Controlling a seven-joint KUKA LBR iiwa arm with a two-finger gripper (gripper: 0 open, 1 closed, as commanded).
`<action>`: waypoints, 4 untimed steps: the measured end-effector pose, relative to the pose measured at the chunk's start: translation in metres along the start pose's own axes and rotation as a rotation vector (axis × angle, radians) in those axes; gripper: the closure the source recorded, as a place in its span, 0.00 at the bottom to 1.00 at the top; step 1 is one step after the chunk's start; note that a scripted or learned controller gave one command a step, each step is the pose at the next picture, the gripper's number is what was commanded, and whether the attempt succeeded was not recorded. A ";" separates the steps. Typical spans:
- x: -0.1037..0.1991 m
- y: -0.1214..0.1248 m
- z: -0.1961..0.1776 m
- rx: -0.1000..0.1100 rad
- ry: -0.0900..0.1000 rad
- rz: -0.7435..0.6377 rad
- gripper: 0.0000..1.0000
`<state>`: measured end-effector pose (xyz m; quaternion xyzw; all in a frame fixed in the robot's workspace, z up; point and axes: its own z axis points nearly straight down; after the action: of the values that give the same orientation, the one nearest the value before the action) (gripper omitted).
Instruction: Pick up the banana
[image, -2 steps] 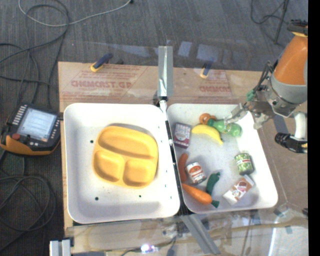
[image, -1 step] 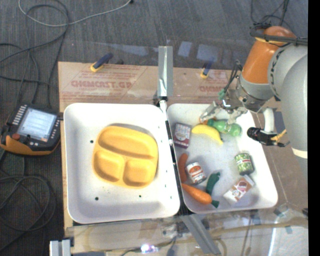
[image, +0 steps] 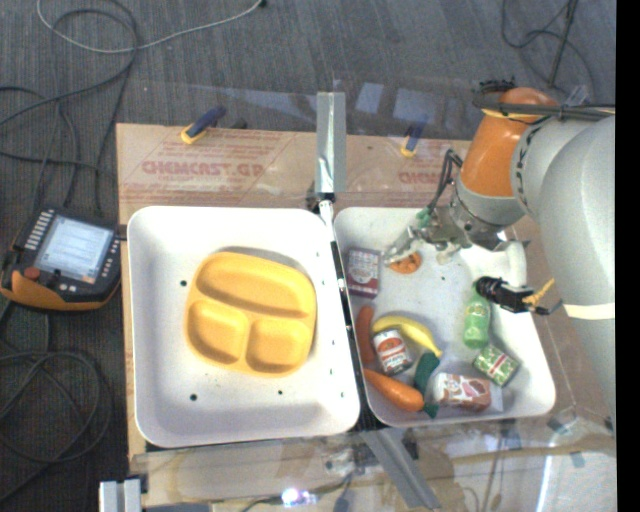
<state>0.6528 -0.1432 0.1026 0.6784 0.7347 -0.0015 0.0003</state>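
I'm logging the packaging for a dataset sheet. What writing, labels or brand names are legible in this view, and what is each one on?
"CHEMCAST GP", faint red print, roughly as it reads: on the protective sheet behind the left bin; a similar print behind the right bin is too faint to read.
Red-labelled can: label blurred, unreadable.
Small packet: print too small.
Red and white packet: unreadable.
Green box: unreadable.
Pendant screen: too blurred.

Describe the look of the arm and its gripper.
The arm is bulky, rounded and light grey, with an orange band above the wrist. The gripper is a small dark and silver metal assembly, with thin cables at the wrist.
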 end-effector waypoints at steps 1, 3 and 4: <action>-0.018 -0.009 0.014 -0.008 -0.003 0.031 0.00; 0.017 -0.109 0.013 -0.016 -0.006 -0.122 0.00; 0.042 -0.146 0.013 -0.019 -0.007 -0.135 0.00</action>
<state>0.5038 -0.1133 0.0902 0.6270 0.7789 0.0028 0.0090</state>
